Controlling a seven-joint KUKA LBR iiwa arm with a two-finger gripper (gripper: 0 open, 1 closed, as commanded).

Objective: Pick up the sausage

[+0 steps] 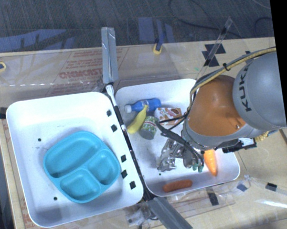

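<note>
The sausage (177, 186) is a reddish-brown link lying flat near the front wall of the right bin (176, 84). My gripper (168, 159) hangs low over the middle of that bin, just behind and slightly left of the sausage, apart from it. Its metal fingers point down and left. The orange band and grey wrist of the arm (214, 112) cover the right part of the bin.
A carrot (210, 162) lies right of the gripper. A banana (138, 121), blue bottle (145, 106), small can (148, 129) and snack packet (169, 114) crowd the bin's back. The left bin (22, 118) holds a blue divided plate (82, 166).
</note>
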